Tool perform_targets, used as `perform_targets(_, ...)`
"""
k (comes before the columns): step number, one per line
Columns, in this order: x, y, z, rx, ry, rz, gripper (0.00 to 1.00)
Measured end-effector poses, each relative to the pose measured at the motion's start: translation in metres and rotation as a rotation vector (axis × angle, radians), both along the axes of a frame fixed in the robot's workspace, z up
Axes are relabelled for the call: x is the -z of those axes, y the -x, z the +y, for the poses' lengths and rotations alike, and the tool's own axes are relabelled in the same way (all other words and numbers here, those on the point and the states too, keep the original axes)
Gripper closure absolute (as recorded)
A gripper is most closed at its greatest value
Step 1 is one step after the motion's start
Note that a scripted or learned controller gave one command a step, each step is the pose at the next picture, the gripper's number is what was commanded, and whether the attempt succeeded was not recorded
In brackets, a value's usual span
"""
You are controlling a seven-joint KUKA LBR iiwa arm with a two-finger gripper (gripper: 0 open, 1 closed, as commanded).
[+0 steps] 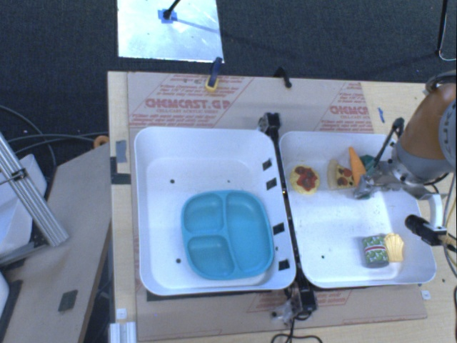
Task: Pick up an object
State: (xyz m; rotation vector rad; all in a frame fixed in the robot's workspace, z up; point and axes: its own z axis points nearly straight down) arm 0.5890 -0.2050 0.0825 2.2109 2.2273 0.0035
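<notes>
The things to pick from are small toy foods in the right bin (335,263). Near its upper edge lies a round tan piece with red spots (305,179), and just right of it a pizza slice (338,174) with red topping, touching an orange carrot (355,166) that leans upright against it. A small green bit (368,163) shows beside the carrot, too small to make out. Down in the lower right of that bin sit a green patterned pouch (374,251) and a yellow ridged piece (393,246), side by side and touching.

The gripper (365,187) hangs low over the bin just right of the carrot and pizza slice, its metal tip near the floor. From here I can't say if its tip is spread or closed, and nothing is plainly caught in it. The grey arm (428,148) with its orange band comes in from the right edge.

The left bin (207,148) holds a blue divided tray (227,233) with three compartments, lying toward the bin's lower right.
</notes>
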Motion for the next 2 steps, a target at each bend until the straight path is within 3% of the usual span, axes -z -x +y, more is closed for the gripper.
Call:
perform_targets(1, -0.001, 0.057, -0.002, 0.008, -0.002, 0.007, 1.0)
perform_targets(2, -0.003, 0.015, 0.006, 0.001, 0.001, -0.001, 1.0)
